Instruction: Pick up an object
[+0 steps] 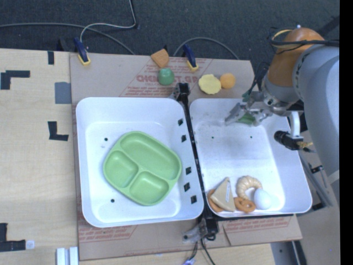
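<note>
Bins sit side by side on the bench, and the left bin (pixel 91 115) holds a green divided plate (pixel 142 168) lying flat near its middle. Along the cardboard behind them lie an orange block (pixel 160 57), a green ball (pixel 165 77), a yellow piece (pixel 209 84) and a small orange ball (pixel 227 80). In the right bin (pixel 287 175), toy food (pixel 242 195) is heaped at the near edge. The gripper (pixel 246 115) hangs over that bin's far end, well apart from the heap, fingers spread and nothing between them. The approach looks barely begun; next it must travel to the heap and descend.
</note>
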Controlling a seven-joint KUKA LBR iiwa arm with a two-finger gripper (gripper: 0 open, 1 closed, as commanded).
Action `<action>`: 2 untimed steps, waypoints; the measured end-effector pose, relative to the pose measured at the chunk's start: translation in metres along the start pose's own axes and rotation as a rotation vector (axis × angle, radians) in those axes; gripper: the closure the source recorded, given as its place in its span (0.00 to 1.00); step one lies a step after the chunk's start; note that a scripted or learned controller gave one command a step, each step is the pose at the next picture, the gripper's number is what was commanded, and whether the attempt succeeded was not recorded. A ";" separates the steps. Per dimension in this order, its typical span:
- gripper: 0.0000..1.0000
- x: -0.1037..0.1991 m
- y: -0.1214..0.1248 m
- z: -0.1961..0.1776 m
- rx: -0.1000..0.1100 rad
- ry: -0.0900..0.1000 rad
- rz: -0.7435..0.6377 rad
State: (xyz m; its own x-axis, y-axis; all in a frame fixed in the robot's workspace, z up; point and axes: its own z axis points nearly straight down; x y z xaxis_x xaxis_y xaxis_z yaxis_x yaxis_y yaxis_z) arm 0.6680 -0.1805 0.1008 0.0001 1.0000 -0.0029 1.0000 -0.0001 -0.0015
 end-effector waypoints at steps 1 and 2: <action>0.00 0.018 0.001 -0.135 -0.006 0.001 -0.002; 0.00 0.037 -0.005 -0.048 0.002 0.003 -0.001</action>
State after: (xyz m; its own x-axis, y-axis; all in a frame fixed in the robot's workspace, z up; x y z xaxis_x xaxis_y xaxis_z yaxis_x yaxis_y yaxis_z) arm 0.6628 -0.1435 0.1490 -0.0010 1.0000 0.0005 1.0000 0.0010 -0.0033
